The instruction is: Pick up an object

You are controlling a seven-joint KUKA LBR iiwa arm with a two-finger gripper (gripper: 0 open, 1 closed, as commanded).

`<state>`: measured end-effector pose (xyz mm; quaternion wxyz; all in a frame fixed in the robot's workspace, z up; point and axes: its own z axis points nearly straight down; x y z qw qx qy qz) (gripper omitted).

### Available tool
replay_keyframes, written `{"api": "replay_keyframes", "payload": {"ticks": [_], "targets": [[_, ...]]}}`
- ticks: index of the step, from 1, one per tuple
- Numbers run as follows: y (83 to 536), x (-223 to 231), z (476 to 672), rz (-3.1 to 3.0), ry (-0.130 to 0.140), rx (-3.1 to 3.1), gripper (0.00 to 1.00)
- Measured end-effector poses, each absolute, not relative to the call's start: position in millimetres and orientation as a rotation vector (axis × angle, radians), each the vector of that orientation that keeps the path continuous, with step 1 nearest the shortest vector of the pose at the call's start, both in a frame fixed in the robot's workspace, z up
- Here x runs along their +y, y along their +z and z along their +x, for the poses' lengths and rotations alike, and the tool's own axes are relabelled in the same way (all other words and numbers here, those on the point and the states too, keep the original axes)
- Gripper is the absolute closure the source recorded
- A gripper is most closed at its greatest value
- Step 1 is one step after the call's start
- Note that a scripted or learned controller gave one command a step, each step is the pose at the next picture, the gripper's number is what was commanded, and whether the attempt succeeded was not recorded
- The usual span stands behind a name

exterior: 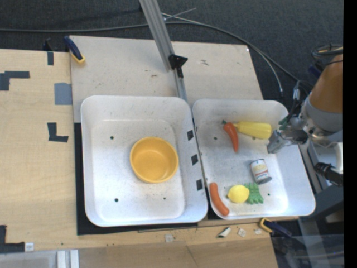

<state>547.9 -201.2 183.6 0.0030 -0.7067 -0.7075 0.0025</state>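
My gripper (pixel 277 140) hangs over the right side of the right bin (pixel 295 202), just right of a yellow corn cob (pixel 254 129) and above a small tin can (pixel 260 171). I see nothing in its grasp. A red chilli (pixel 232 136) lies against the cob's left end. Near the bin's front lie a yellow lemon (pixel 238 194), a green leafy toy (pixel 255 195) and an orange-red sausage (pixel 218 199). A yellow bowl (pixel 154 159) sits in the middle of the left bin (pixel 100 205).
A slanted metal pole (pixel 162 29) rises behind the bins. Yellow-and-blue clamps sit at the board's back left (pixel 75 50) and front right (pixel 271 226). Cables run along the back, and the arm's body (pixel 326 102) stands at the right edge.
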Motion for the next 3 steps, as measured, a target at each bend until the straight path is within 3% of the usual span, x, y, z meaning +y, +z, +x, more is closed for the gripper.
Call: {"api": "replay_keyframes", "payload": {"ticks": [1,2,3], "targets": [[118.5,-198.4,544.9,-2.221,0.005,-2.223,0.0],[90.1,-198.5,545.5,-2.219,0.003,-2.22,0.0],[100.1,-197.5,545.1,-2.217,0.002,-2.217,1.0]]}}
